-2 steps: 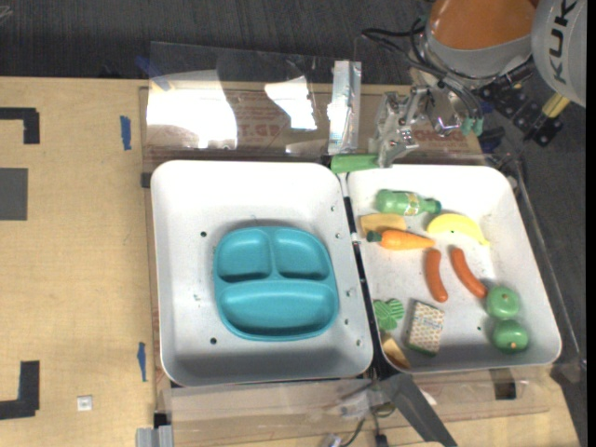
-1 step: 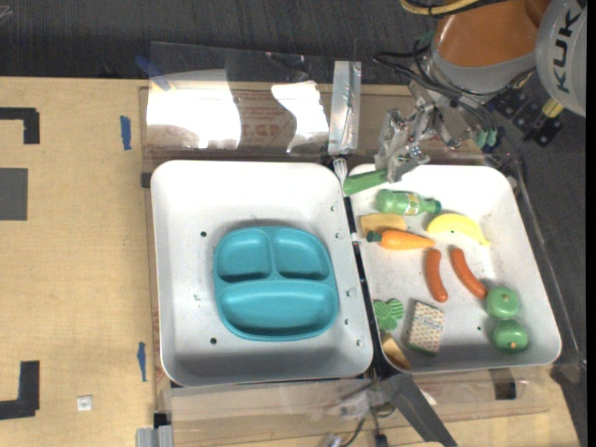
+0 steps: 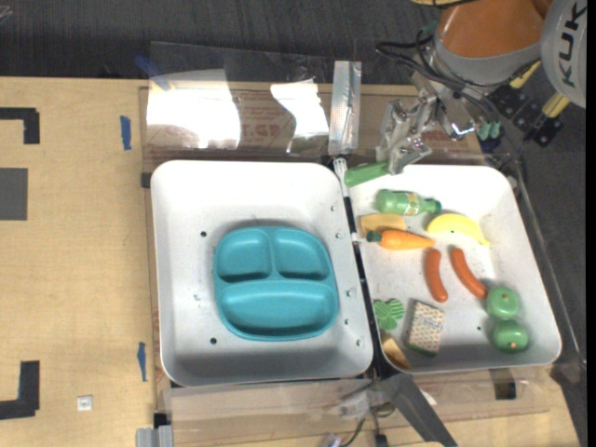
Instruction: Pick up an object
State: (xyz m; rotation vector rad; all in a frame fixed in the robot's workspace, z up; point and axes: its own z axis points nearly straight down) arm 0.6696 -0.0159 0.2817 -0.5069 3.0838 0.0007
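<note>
1. Hovering over the far rim of the right bin (image 3: 538, 282), toward its far left corner, with the gripper (image 3: 406, 147) angled downward; cannot tell how wide open, nor whether anything is held.
2. Lying closest, against the bin's far left corner: a green piece (image 3: 368, 172). Resting further into the bin: a green bottle (image 3: 407, 202), a banana (image 3: 456, 226) and a carrot (image 3: 405, 240), all crowded together.
3. Judging the grasp: better to centre squarely over one item, descend straight, keep off the bin's wall, and close only once fully low.
4. Reaching in from beyond the bin's far right corner, with the orange band (image 3: 489, 21) high and cables trailing beside the wrist.
</note>
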